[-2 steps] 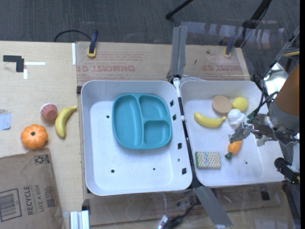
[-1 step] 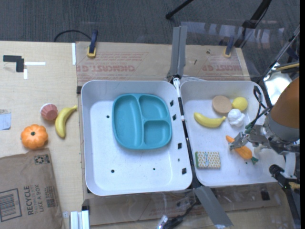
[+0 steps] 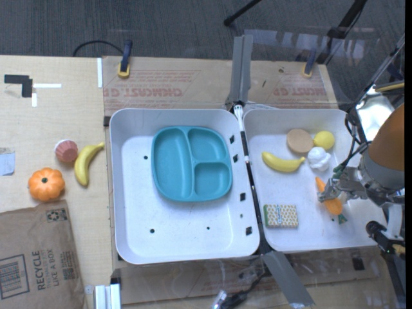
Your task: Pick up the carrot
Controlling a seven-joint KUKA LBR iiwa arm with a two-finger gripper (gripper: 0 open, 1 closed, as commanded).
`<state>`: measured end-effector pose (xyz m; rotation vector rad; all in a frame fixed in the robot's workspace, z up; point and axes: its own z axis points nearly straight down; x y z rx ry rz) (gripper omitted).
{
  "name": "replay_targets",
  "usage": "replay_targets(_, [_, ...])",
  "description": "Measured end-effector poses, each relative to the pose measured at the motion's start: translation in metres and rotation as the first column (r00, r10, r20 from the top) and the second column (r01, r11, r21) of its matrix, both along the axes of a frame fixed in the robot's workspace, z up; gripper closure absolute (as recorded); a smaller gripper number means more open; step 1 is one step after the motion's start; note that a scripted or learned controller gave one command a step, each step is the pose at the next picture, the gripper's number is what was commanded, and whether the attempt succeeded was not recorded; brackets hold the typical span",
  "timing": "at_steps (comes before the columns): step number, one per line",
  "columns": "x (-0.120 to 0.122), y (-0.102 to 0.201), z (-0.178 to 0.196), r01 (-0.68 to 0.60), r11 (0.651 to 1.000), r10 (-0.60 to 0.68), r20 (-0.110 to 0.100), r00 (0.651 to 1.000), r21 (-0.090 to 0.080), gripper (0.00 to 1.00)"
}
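orange carrot (image 3: 331, 199) right under the gripper (image 3: 334, 192), in the right bin (image 3: 283, 240), well to the right of the yellow banana (image 3: 282, 163) and lower than it. the gripper's metal tip sits on top of the carrot's middle, so one orange bit pokes out above the tip toward the white ball (image 3: 318, 158) and a bigger orange lump shows below it, with a little green end just past that. whether the jaws are apart or closed on it, i cannot tell from here; the tip is a blur of grey metal over the orange, and i cannot see the carrot clearly between two fingers.

the carrot looks small and stubby, bright orange, lying roughly top to bottom, and the arm's grey wrist and orange band come in just to its right.

taking that banana as the marker: just above and right of it sits a tan round disc (image 3: 299, 141), with a lemon (image 3: 324, 140) beside that, and the white ball touching the banana's right end. below the banana lies a green patterned sponge (image 3: 280, 215). far to the banana's left, in the left bin (image 3: 129, 237), is a teal divided plate (image 3: 192, 163). further left still, out on the wooden bench (image 3: 38, 121), a second banana (image 3: 86, 163), a pink cupcake (image 3: 66, 151) and a small pumpkin (image 3: 46, 185).
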<state>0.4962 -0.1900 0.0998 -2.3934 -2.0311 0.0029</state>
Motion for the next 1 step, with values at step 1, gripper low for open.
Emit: replay_targets(1, [-0.0184,0.0664,0.0915,-0.134,0.991,0.134,0.001,0.991,-0.001,1.00])
